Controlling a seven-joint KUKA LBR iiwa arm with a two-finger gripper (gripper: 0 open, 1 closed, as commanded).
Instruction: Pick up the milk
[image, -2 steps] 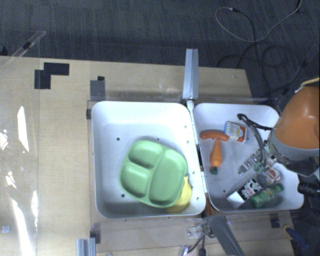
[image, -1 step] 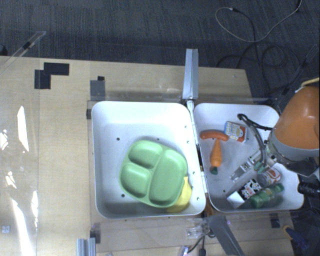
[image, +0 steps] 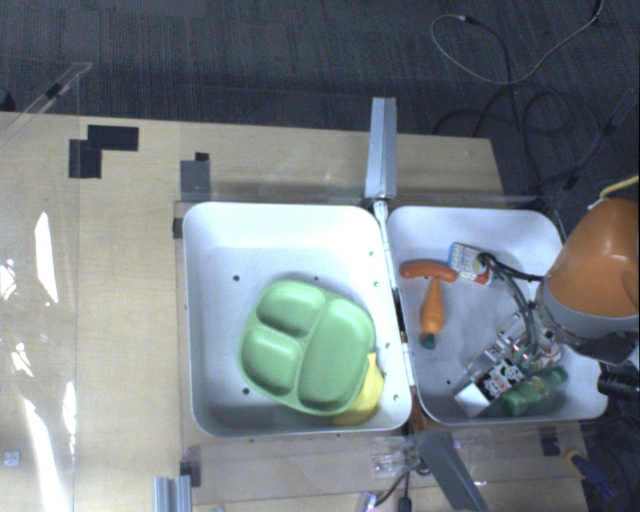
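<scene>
Though I couldn't tell the gripper's (image: 503, 368) state, the milk (image: 467, 262) looked light, crushable — best pinched across its flat sides

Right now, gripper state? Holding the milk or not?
Gripper: low in the right bin, over a small white carton and a green item. Open, closed or holding: cannot be told.

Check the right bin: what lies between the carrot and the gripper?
In the camera view, bare white bin floor lies between the carrot and the gripper.
</scene>
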